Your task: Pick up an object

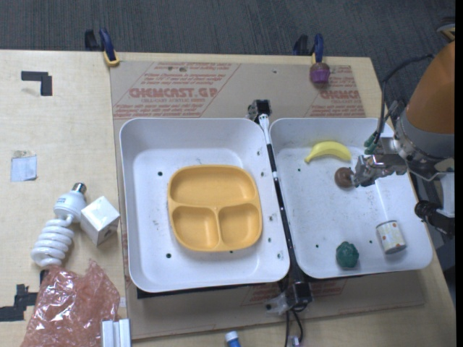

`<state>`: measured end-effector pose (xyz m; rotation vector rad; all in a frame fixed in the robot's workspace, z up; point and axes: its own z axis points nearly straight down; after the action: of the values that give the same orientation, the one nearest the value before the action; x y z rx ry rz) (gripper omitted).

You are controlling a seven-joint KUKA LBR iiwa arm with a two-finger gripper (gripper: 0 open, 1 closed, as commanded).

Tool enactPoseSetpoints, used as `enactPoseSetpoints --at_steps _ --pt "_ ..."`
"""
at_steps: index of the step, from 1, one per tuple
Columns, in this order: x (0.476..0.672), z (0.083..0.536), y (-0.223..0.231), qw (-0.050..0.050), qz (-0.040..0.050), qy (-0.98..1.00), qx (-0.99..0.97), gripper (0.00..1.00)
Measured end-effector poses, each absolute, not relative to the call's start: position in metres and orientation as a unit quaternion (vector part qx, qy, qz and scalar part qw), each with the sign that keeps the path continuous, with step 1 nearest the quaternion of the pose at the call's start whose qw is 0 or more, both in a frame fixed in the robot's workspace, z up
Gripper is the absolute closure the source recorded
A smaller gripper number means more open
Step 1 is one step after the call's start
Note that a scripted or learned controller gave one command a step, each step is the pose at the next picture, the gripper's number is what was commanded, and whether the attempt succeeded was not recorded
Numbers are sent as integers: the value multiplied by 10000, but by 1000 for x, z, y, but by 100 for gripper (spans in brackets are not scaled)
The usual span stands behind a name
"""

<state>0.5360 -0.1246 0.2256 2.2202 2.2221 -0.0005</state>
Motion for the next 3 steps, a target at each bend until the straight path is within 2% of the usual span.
enactPoseSetpoints --at_steps 1,2,3 --pt "575 108 -206 5 -1 7069 7074 0" --pt "540 92 -167 1 -2 7068 7074 0" --pt "486 92 -106 -4 -1 7068 7074 0"
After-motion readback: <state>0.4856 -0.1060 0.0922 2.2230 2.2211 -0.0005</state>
